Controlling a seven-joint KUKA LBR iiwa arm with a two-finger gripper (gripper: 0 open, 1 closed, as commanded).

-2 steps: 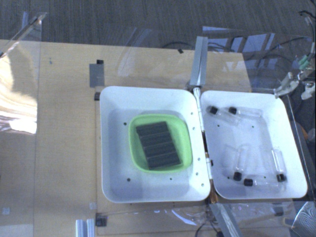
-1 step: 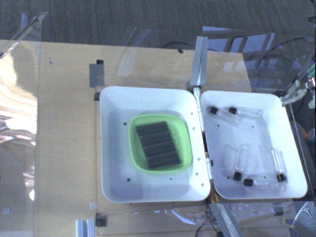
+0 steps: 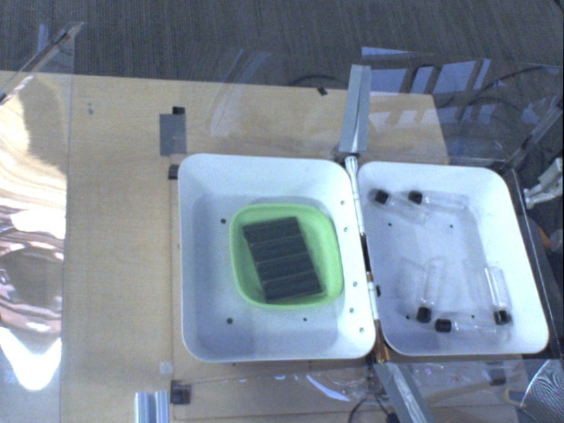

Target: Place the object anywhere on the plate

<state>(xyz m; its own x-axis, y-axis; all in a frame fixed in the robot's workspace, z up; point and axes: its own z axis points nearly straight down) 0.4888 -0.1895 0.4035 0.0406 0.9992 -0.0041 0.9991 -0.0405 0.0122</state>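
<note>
A dark grey, ribbed rectangular block (image 3: 282,260) lies flat in the middle of a lime-green square plate with rounded corners (image 3: 328,245), turned slightly off the plate's edges. Its top is crossed by parallel grooves and looks matte. The plate is glossy plastic with a raised rim, and it sits in the left shallow white bin (image 3: 203,263), with bare white floor around all its sides. The right shallow white bin (image 3: 520,263) touches the left one along a shared edge and holds several clear tubes with black caps (image 3: 424,304), scattered near its upper left and lower edge; its centre is open. Both bins rest on a pale wooden bench (image 3: 106,236). The claw's state cannot be told.
</note>
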